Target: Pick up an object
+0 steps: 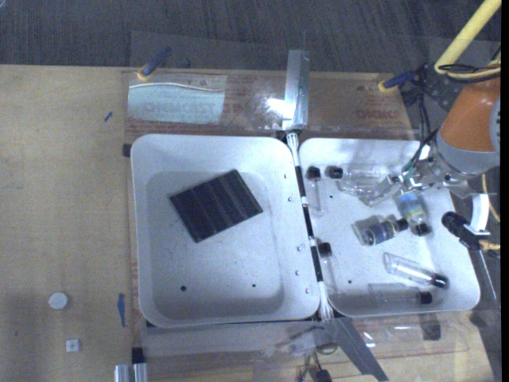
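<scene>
Jaws' state I cannot tell; my gripper hangs at upper right over the right bin, near a small bottle. Clear vials may slip.

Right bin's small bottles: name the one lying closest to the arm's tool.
The clear bottle with the bluish label, just below the tool. The dark bottle lies farther left, and the clear tube sits near the bin's front edge.

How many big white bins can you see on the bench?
2. The left bin holds a dark ribbed pad. The right bin sits beside it, holding small bottles and tubes.
</scene>
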Robot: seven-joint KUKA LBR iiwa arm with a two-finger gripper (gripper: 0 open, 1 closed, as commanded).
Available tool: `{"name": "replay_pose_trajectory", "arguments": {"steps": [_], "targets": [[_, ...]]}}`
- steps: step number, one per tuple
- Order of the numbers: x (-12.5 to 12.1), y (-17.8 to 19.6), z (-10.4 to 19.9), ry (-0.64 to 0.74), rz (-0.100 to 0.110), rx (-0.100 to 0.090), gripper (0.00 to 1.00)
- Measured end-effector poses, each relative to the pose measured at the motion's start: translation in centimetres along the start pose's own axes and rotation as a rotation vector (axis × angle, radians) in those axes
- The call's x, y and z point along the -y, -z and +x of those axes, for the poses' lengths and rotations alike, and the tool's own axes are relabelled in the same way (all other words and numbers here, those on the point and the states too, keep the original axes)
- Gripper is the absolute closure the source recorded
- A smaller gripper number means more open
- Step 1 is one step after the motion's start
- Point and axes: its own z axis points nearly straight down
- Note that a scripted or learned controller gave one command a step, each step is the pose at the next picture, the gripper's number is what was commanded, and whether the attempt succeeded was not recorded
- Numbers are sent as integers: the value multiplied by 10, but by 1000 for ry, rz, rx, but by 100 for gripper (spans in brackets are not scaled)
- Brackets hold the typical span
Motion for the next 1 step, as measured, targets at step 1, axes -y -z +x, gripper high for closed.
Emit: {"name": "replay_pose_trajectory", "arguments": {"steps": [1], "targets": [[1, 11, -5, -1, -1, 14, 100]]}}
